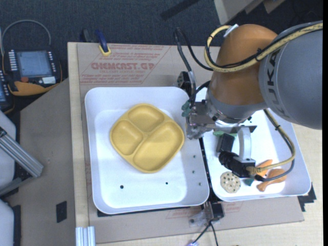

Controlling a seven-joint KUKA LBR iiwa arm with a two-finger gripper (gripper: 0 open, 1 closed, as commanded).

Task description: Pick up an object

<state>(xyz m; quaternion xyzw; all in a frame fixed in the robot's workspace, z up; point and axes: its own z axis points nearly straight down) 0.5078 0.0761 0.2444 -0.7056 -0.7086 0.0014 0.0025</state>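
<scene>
While the grey arm [292, 81] reaches in over the right bin [271, 190], its gripper [197, 123] sits low at the seam between that bin and the left bin [154, 195]. The wrist's bulk covers it from above, so I cannot tell whether it is clenched or released, and nothing can be seen held in it.

A yellow divided plate [146, 137] lies flat in the left bin, just beside the gripper on the side away from the arm. Its nearest rim comes close to the gripper, but I cannot tell whether the two touch.

On the gripper's other side, in the right bin and nearer the camera, a round speckled biscuit [230, 182] lies apart from it. An orange piece [270, 173] lies farther out still, beyond the biscuit.
</scene>
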